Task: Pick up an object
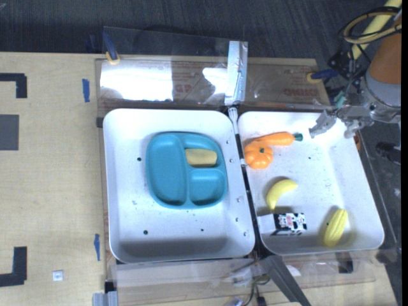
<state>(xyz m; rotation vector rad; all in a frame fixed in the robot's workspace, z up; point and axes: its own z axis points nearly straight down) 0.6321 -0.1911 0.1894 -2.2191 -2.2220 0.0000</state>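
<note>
Carrot (pixel 278 138) sits at the back of the right bin (pixel 366 190), touching the orange pumpkin (pixel 258 154). My fingers (pixel 320 127) are spread, holding nothing, just right of it, above the bin's back edge.

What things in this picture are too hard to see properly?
- Gripper: small and blurred at the right bin's top corner; whether it is open or shut cannot be told.
- Arm: cut off by the picture's right edge.
- Black and white item: too small to tell what it is.
- Yellow piece in the blue tray: blurry, kind unclear.
</note>
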